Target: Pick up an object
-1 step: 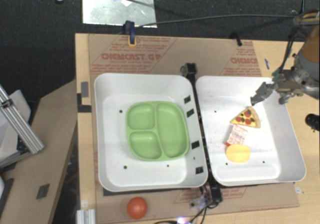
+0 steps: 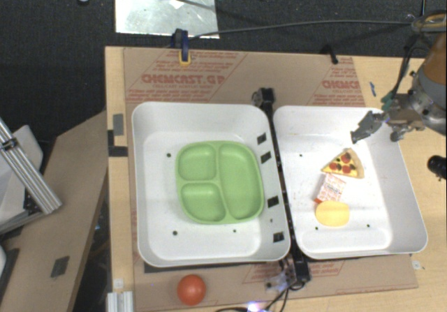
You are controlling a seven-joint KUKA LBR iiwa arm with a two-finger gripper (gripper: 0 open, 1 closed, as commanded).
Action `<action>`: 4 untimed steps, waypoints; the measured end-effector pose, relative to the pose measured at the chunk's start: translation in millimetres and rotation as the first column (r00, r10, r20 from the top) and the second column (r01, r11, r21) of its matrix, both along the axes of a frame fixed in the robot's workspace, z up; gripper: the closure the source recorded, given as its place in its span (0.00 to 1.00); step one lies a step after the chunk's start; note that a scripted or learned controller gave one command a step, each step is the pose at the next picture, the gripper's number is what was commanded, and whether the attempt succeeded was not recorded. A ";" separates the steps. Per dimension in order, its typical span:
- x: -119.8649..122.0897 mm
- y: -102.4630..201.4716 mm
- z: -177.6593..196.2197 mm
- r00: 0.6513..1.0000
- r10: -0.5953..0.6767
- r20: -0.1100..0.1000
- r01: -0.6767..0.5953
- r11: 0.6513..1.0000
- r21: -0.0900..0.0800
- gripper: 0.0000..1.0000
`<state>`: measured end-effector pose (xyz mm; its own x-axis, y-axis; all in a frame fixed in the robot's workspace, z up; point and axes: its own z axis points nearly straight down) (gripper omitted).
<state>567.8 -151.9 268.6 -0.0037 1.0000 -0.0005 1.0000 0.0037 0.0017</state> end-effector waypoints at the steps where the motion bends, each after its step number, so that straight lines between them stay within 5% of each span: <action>1: -9.6 1.6 -54.8 1.000 -0.002 -0.004 0.002 1.000 0.001 0.00; 3: -7.0 -1.6 -178.7 1.000 -0.002 -0.004 0.002 1.000 0.001 0.00; 4: -5.4 -2.2 -164.5 1.000 -0.002 0.002 0.002 1.000 0.000 1.00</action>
<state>562.4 -154.1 104.1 -0.0019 1.0000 -0.0006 1.0000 0.0019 0.0035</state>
